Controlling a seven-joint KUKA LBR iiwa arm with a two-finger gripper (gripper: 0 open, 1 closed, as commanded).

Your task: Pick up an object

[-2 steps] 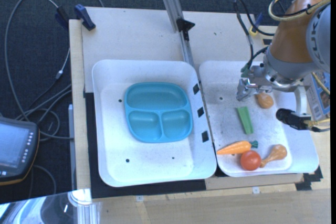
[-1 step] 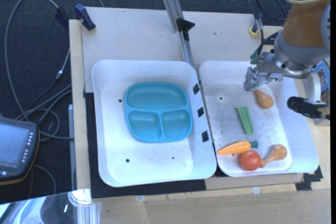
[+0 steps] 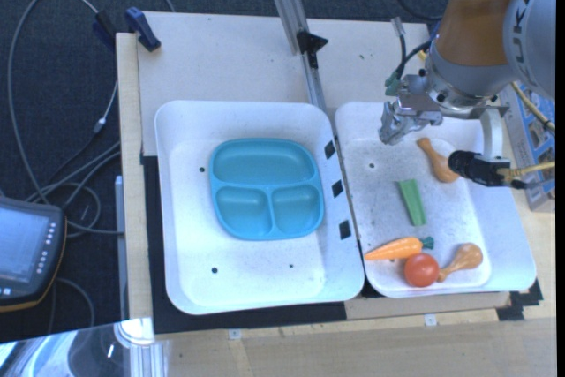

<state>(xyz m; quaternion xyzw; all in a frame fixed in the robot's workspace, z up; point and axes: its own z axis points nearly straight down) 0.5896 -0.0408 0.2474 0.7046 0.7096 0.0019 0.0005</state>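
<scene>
Vegetables crowd the near edge of the right-hand shallow white bin [image 3: 508,265]: a round red plastic tomato [image 3: 422,269] sits against the front wall, an orange toy carrot with a green stub [image 3: 395,249] lies just to its left, and a tan pear-shaped gourd [image 3: 463,258] rests just to its right, touching or nearly touching the tomato. They look tumbled toward the wall, which would leave little room for fingers to slip around any one of them. Farther in, a flat green rectangular block [image 3: 410,201] lies alone on the bin floor, well apart from the rest and so probably the easiest pick. Beyond it, a tan toy drumstick-shaped piece [image 3: 434,160] lies near the far side. The two-finger gripper [image 3: 395,127] hangs over the far left corner of this bin, near that tan piece, with nothing visible between its fingers; whether the jaws are spread or pressed together I cannot tell from this slant. The left-hand white bin [image 3: 177,190] holds a turquoise divided plastic plate [image 3: 265,187], lying flat at its centre. No object has been picked yet, by my reading.
</scene>
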